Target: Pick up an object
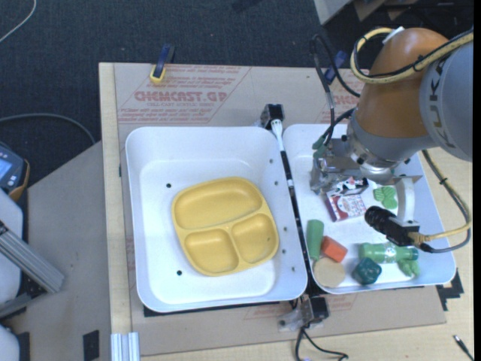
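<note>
My gripper (328,177) hangs under the orange-banded wrist over the back left part of the right bin (440,273). Right beside it lies a flat packet with a red and white print (347,204); whether the gripper touches it is hidden. Further forward in that bin lie a green cylinder (314,232), an orange block (334,250), a tan round disc (328,274), a teal block (367,271), a green bottle-like toy (388,255) and a small light green piece (386,197).
The left bin (143,156) holds a yellow three-compartment tray (224,224). A black cylindrical part (387,226) of the arm's gear sticks out over the right bin. Black clamps (272,116) sit on the divider between the bins. Cables run at the right.
</note>
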